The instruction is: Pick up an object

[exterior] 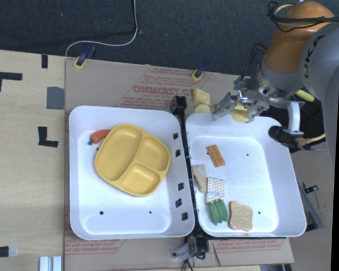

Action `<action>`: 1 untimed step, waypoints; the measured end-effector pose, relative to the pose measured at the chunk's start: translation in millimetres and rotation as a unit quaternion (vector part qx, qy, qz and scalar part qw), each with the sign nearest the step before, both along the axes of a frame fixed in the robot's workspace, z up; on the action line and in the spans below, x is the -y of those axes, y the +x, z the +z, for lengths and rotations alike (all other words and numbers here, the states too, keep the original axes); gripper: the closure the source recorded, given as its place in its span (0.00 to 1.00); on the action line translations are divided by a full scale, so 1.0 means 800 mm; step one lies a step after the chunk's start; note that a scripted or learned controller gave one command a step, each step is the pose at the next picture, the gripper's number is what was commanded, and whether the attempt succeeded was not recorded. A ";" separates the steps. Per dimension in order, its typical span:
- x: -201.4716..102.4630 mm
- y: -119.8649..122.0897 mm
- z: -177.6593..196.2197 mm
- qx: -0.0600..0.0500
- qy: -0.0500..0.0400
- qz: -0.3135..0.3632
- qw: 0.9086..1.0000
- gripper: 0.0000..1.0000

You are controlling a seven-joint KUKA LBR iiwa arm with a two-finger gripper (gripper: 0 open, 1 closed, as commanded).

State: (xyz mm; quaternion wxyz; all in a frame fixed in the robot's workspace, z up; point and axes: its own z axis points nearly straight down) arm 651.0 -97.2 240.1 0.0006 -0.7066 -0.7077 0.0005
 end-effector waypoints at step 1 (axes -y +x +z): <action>0.005 -0.042 -0.102 -0.005 0.000 -0.001 1.000 0.00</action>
